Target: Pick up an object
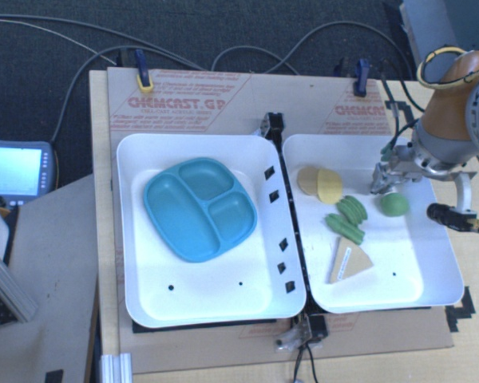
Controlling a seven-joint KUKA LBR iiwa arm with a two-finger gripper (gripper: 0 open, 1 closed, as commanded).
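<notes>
Right bin [431, 282]: green ball [395, 205] on the floor just beside and below the hand [385, 179], apparently apart from it; hand's grip state cannot be told.

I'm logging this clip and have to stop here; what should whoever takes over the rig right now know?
Gripper: low over the right bin, just left of the green ball; nothing visibly between its fingers, and their state is unclear.
Right bin also holds a yellow round piece overlapping a tan one, a green pea pod and a sandwich wedge.
Left bin: blue divided plate.
Done: approach only. Left: grasp and lift one object.
</notes>
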